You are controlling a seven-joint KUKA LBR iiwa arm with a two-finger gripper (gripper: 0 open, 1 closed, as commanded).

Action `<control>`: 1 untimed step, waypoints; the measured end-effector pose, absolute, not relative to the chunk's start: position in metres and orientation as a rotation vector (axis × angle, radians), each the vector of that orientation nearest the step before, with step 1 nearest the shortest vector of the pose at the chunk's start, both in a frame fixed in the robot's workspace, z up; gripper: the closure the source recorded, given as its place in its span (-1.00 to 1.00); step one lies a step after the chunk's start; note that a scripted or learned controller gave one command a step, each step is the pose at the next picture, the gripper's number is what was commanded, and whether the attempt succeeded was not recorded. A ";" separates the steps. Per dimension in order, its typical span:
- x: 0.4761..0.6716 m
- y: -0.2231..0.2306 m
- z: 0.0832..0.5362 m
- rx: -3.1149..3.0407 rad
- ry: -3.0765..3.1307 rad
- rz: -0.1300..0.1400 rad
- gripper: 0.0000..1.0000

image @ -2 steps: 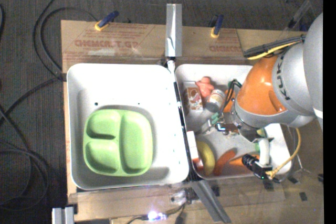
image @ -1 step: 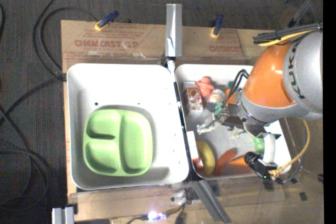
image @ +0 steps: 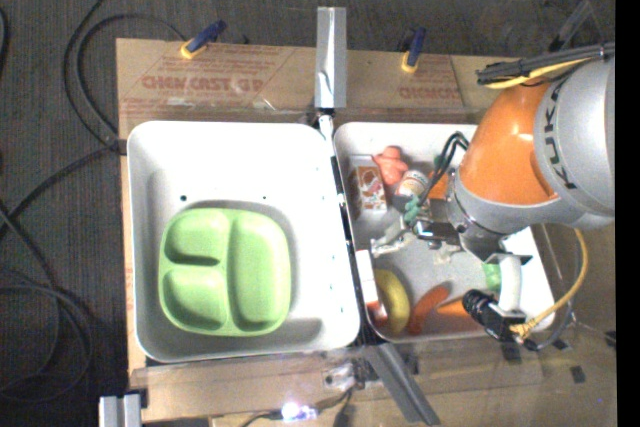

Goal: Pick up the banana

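The banana (image: 392, 300) is a short yellow-green curved fruit lying at the near left corner of the right bin (image: 540, 260), against its left wall. My gripper (image: 392, 238) hangs over the middle of that bin, pointing left, a little beyond the banana and above it. Nothing is visibly held in it. The grey and orange arm (image: 520, 165) covers the right half of the bin.
An orange carrot-like piece (image: 432, 303) lies right beside the banana. A brown box (image: 370, 190), a red toy (image: 390, 160) and a small bottle (image: 412, 183) sit at the bin's far left. The left bin (image: 150, 155) holds a green divided plate (image: 228, 267).
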State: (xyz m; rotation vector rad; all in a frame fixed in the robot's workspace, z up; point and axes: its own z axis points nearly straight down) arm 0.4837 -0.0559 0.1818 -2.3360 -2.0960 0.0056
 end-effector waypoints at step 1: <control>0.483 -0.101 0.141 -2.316 -2.117 0.007 -1.00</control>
